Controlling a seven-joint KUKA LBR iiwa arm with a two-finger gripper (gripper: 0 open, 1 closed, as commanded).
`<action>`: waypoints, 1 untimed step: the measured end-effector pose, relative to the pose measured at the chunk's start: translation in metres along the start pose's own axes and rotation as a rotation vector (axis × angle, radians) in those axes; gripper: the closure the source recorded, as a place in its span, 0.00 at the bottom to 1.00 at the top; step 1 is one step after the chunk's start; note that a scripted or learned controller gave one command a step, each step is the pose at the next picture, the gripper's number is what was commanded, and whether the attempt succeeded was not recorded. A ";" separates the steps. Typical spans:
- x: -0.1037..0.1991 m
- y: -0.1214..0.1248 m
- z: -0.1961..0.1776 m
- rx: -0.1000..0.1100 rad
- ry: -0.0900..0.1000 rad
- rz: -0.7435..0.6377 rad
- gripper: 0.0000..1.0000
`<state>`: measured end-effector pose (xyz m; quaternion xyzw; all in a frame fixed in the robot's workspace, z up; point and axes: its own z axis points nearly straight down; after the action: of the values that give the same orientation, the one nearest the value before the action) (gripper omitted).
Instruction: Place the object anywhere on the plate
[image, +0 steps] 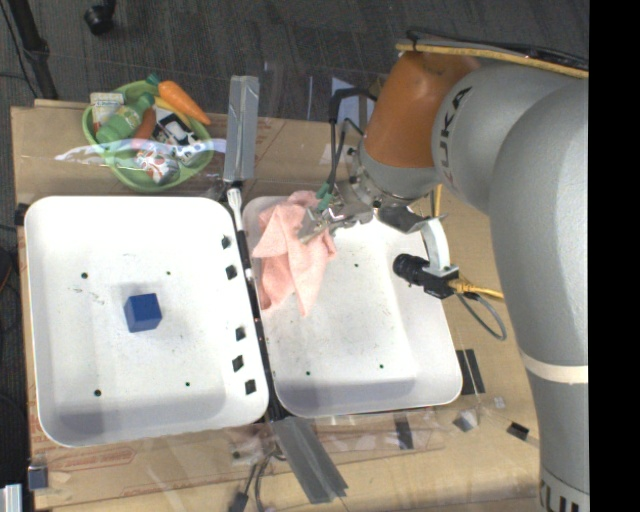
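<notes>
While the gripper (322, 218) is pinching the pink cloth (290, 257) at the far left corner of the right bin (400, 370), the arm is mid-pickup, and lifting clear before finding a plate is looking like the next demand.

One fixed camera sitting above bench (300, 135), looking down at slant, taking in both bins (60, 300); arm (520, 200) entering from right.
</notes>
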<state>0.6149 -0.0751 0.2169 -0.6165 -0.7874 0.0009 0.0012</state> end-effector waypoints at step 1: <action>0.001 0.000 -0.014 -0.001 0.000 -0.005 1.00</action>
<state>0.6151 -0.0742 0.2307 -0.6145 -0.7889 0.0006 0.0010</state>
